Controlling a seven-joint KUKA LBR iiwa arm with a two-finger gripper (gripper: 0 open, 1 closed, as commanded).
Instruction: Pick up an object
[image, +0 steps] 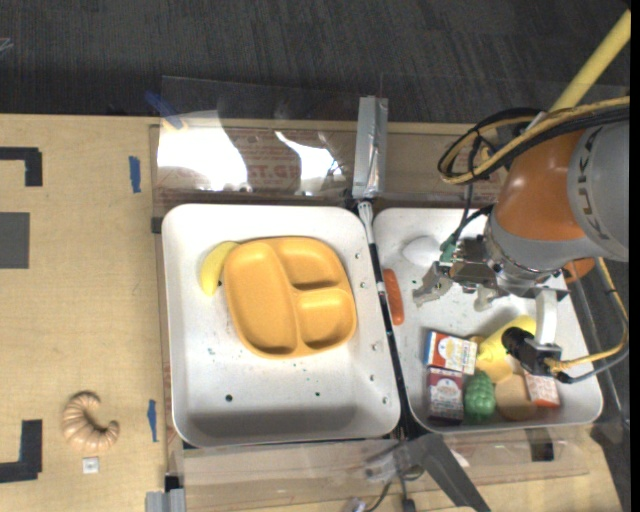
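One fixed camera looks down on the bench (70, 300) at a slant from above; it stands far enough off to take in both the left bin (190, 330) and the right bin (580, 400) whole; the arm (550, 200) enters from the right.

Clustered toy foods (480, 375) (right bin (580, 400))

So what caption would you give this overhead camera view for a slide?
Grey-and-orange arm reaches over the right bin of toy groceries; a yellow divided tray sits in the left bin.

Banana (213, 268) half under tray (291, 296)
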